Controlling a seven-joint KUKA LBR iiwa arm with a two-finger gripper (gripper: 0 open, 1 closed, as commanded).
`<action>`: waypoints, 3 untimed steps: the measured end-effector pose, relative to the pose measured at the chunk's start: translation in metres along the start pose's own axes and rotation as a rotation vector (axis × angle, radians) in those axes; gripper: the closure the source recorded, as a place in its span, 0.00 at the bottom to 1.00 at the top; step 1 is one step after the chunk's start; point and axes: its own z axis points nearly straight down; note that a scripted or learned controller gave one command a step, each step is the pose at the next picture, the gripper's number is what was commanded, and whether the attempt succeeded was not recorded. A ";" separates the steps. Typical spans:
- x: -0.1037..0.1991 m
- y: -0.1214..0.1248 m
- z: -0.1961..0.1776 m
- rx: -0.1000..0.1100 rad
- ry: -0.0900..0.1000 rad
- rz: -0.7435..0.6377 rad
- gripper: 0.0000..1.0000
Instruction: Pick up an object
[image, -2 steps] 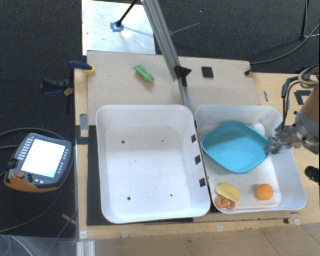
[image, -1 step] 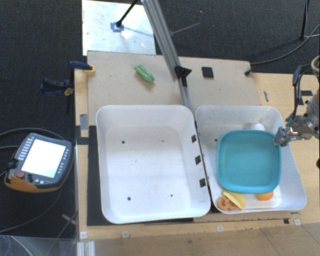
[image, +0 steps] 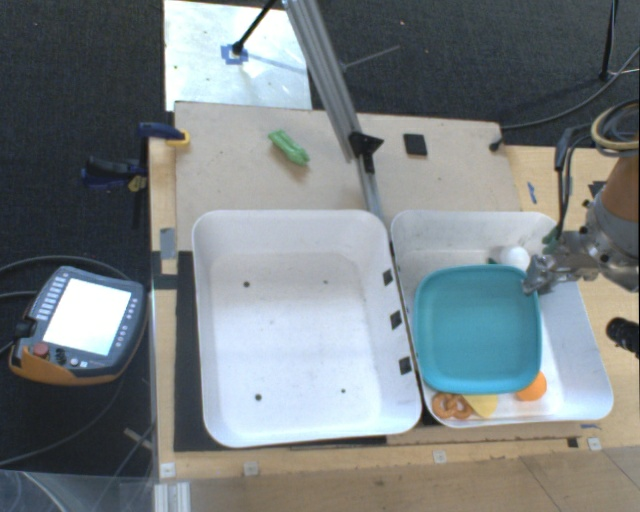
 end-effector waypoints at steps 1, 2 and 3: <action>0.040 -0.002 -0.003 -0.002 -0.002 0.001 1.00; 0.085 -0.009 -0.013 -0.014 -0.003 0.002 1.00; 0.090 -0.008 -0.011 -0.013 -0.004 0.008 1.00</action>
